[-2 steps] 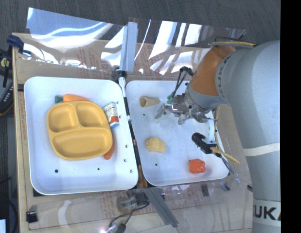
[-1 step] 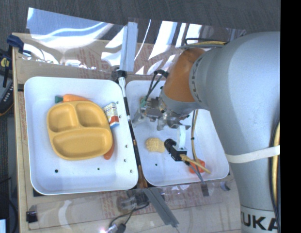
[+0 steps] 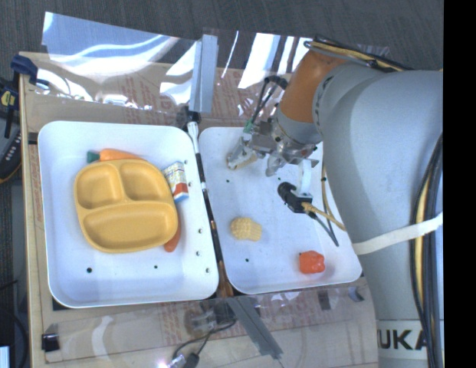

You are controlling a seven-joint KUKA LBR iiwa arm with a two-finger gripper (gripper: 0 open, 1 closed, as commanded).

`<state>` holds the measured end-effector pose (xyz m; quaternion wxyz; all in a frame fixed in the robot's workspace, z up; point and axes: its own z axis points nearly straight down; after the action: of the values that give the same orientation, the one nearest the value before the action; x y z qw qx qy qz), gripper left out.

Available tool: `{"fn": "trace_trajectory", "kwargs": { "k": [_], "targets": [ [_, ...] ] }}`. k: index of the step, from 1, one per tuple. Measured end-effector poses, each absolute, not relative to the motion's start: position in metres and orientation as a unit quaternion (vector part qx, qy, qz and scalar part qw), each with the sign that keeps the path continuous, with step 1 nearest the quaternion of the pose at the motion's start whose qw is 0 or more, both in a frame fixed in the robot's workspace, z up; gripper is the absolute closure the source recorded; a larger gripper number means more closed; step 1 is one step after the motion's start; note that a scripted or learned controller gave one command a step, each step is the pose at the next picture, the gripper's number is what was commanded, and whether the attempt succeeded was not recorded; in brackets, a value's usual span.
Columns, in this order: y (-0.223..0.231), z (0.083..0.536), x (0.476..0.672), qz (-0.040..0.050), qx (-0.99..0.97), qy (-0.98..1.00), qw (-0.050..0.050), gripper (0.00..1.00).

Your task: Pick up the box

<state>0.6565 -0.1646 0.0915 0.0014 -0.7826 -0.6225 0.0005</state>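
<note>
The box [image 3: 176, 181] is a small white carton with red and yellow print. It lies in the left bin [image 3: 61, 274], against the right edge of a yellow divided plate [image 3: 126, 204] and close to the bin's right wall. My gripper [image 3: 254, 162] hangs over the upper part of the right bin [image 3: 337, 274], well to the right of the box and across the wall between the bins. Its two fingers [image 3: 236, 158] are spread open and there is nothing between them.
An orange carrot-like piece [image 3: 115, 156] pokes out behind the plate, and another orange piece [image 3: 172, 242] shows under its lower right edge. In the right bin lie a yellow corn-like lump [image 3: 245, 228] and an orange-red lump [image 3: 312, 262]. The arm's grey body [image 3: 375, 175] covers the right side.
</note>
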Motion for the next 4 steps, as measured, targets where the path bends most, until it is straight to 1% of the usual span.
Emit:
{"fn": "trace_trajectory", "kwargs": {
  "k": [1, 2, 3, 4],
  "targets": [
    [-0.1626, 0.101, 0.6564, 0.002, -0.78, -0.625, 0.004, 1.0],
    [-0.1617, 0.1012, 0.6571, 0.0013, -0.78, -0.626, 0.004, 0.0],
    [-0.1613, 0.1103, 0.6563, 0.0029, -0.779, -0.627, 0.006, 1.0],
    [-0.1606, 0.1108, 0.6571, 0.002, -0.778, -0.628, 0.005, 0.0]
  ]
}}
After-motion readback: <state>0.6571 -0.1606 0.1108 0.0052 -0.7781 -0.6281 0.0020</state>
